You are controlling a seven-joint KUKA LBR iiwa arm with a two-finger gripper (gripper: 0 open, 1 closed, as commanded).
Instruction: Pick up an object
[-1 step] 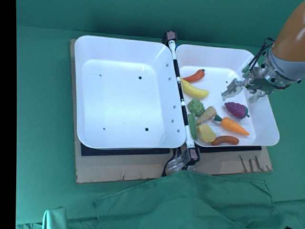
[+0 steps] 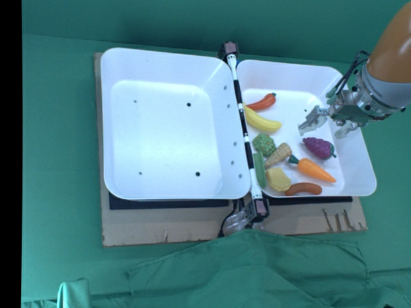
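You would have found the jaws parted and bare, with nothing between the two fingers of the gripper (image 2: 326, 122), which hung over the far right part of the right bin (image 2: 359, 191). One finger (image 2: 311, 120) pointed left toward the bin's middle; the other sat nearer the right wall.

Just near of the gripper lay the purple grape bunch (image 2: 318, 147), apart from the fingers as far as the slant let you judge. Near of that lay the orange carrot (image 2: 311, 168), then a brown sausage (image 2: 304, 188) against the near wall. To the left sat a corn cob (image 2: 279, 154), a yellow ridged piece (image 2: 278, 179), a green broccoli (image 2: 263, 144) and a thin green pod (image 2: 259, 169) beside the divider. Farther off lay the banana (image 2: 262, 121) and a red chili (image 2: 261, 101).

The left bin (image 2: 122, 63) held no toys.

So you should have counted the pick as not yet made: the arm (image 2: 392, 56) was positioned, but closing on a toy and lifting it were left. The grapes looked the likeliest target.
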